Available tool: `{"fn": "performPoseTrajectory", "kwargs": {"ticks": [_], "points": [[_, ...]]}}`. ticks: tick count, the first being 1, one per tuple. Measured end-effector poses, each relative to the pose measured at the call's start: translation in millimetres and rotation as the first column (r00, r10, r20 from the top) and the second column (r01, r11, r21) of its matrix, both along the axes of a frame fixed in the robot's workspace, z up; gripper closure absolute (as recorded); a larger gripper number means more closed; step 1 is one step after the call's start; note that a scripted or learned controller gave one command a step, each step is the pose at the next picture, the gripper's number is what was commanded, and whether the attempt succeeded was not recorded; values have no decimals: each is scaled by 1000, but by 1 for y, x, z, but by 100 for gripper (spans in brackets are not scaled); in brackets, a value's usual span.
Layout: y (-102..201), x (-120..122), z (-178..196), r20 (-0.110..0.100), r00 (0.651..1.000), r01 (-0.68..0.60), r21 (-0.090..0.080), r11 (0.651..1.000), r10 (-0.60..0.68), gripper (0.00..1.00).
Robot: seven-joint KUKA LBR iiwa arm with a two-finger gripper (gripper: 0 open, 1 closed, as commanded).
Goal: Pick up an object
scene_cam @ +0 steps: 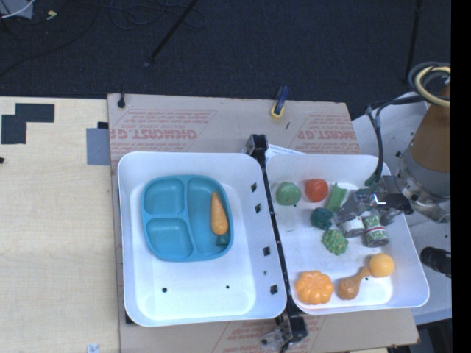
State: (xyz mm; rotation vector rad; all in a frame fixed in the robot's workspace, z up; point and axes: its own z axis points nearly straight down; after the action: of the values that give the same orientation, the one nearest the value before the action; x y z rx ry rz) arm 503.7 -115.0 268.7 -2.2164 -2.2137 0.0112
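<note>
The right bin (pixel 412 289) holds several toy foods: a green round piece (pixel 288 193), a red tomato (pixel 316 190), a light green piece (pixel 337 195), a dark teal piece (pixel 321 218), a broccoli floret (pixel 335 242), an orange pumpkin (pixel 314 287) and a tan-and-yellow drumstick shape (pixel 366 273). My gripper (pixel 362 219) hangs low over the bin's right half, just right of the teal piece and the broccoli. A small green-banded can-like thing (pixel 376 233) sits right at the fingers; whether they grip it is unclear.
The left bin (pixel 140 285) bears a blue divided plate (pixel 165 230) with an orange carrot (pixel 218 213) in its right compartment. A black divider clip (pixel 257 144) sits between the bins. Cardboard lies beneath both bins.
</note>
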Motion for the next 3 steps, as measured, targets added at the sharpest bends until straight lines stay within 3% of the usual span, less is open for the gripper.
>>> {"fn": "performPoseTrajectory", "kwargs": {"ticks": [1, 3], "points": [[0, 2, 5, 10, 1000, -2, -2, 1000, 2, 0], [-7, -9, -101, 4, 1000, -2, 1, 1000, 2, 0]]}}
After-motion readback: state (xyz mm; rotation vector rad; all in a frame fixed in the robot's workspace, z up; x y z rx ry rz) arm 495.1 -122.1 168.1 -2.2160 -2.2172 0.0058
